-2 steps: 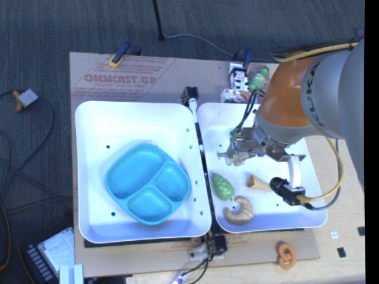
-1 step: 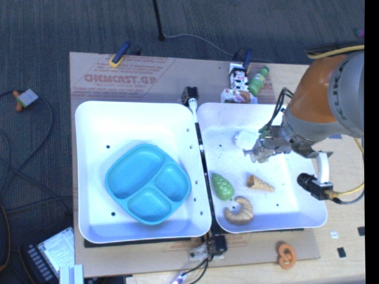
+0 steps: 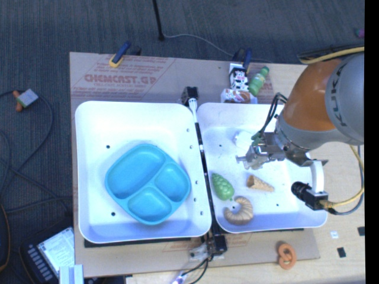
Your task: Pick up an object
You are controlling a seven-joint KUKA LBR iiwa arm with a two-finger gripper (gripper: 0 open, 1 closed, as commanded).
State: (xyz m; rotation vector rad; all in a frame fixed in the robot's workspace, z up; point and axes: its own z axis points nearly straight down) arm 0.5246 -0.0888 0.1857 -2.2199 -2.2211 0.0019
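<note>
Nearest the camera, on the bare tabletop [image 3: 148, 70] edge below the right bin [image 3: 314, 220], lies a small orange ring [image 3: 286, 255].

Right bin, front row: a tan curled shell-like toy [image 3: 239, 211] sits close to the front wall. Just behind and left of it, a green bumpy toy [image 3: 223, 186], roughly oval, long axis running front-left to back-right. Right of that, a small tan wedge [image 3: 259, 184], cone-like, point toward the left, wide end right.

The gripper [image 3: 254, 158] hangs over the middle of the right bin, just behind the wedge. From here the metal fingertips are a blur; I cannot tell if they are spread or closed, and I see nothing between them.

Key relation, as I judge it: the wedge is the nearest candidate, lying just toward the front of the bin from the gripper and a touch right, apart from it. Its long axis runs left-right, so closing across the narrow width looks the best bet. The green toy is next nearest, front-left.

Left bin [image 3: 95, 123]: a blue three-compartment tray [image 3: 148, 183], tilted in plan.

Beyond the bins, a small bottle with green cap [image 3: 256, 81] and a printed carton [image 3: 238, 84] stand on the tabletop.
</note>
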